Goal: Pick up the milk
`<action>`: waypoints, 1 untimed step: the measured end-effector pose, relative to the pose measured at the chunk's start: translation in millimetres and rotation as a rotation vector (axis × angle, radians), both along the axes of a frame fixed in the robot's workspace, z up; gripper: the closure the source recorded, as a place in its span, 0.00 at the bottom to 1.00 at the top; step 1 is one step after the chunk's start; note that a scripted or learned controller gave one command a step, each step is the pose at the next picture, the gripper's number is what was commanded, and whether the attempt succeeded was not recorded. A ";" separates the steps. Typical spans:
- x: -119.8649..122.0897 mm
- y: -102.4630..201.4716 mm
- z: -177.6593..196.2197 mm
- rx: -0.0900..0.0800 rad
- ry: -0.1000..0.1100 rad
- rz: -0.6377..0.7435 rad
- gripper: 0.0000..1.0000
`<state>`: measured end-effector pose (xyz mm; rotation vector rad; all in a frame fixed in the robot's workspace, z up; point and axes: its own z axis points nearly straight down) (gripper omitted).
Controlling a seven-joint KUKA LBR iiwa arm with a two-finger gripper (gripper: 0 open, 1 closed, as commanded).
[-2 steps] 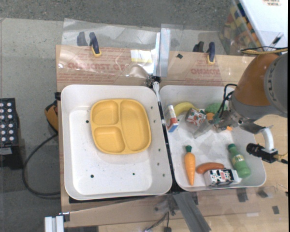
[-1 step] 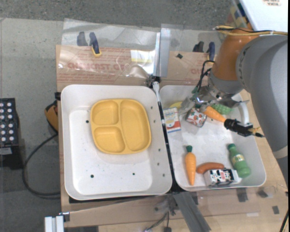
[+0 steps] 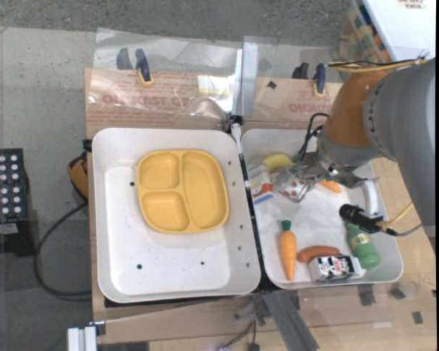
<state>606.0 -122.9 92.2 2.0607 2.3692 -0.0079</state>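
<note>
The gripper (image 3: 301, 175) is low in the right bin (image 3: 391, 269). Its grip cannot be told. The milk carton (image 3: 335, 268) waits nearby; it must move there.

A yellow divided plate (image 3: 183, 190) is lying in the middle of the left bin (image 3: 117, 269), which is sitting on the worktop (image 3: 417, 196) edge to edge with the right bin (image 3: 388, 269). Taking the carrot (image 3: 287, 248) in the right bin as the landmark: a sausage (image 3: 317, 254) is lying just right of it, a green bottle (image 3: 364, 247) is lying farther right, near the bin's right wall, and a banana (image 3: 278, 161) is lying above it, toward the bin's far side. A small orange piece (image 3: 331, 186) is resting up and to the right of the carrot. Two blue clamps (image 3: 142, 66) (image 3: 319, 79) are gripping the far cardboard wall (image 3: 161, 97) well above it.
</note>
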 end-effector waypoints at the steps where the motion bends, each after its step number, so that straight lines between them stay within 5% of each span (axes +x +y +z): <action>1: -0.1 -0.6 9.6 -0.001 0.000 -0.001 1.00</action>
